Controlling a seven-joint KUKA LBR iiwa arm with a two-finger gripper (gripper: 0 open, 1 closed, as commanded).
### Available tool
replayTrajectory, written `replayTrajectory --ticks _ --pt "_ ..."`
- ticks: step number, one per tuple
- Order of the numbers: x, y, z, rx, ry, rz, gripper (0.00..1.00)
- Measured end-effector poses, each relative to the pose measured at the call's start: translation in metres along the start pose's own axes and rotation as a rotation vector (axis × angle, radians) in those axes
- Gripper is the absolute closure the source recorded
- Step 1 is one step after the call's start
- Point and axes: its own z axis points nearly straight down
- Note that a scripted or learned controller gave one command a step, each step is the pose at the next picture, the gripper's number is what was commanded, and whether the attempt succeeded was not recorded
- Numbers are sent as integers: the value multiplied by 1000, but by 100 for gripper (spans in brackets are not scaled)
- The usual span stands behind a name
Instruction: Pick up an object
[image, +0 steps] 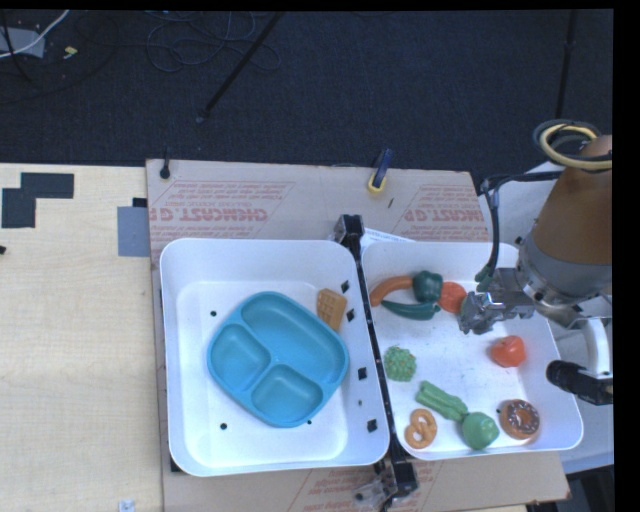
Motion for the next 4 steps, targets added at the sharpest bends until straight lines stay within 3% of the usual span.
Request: replayTrajectory --ticks 3,4 --pt "146 94 -1 -2 -1 1 100" --pt "193 115 -7 -1 -1 1 100"
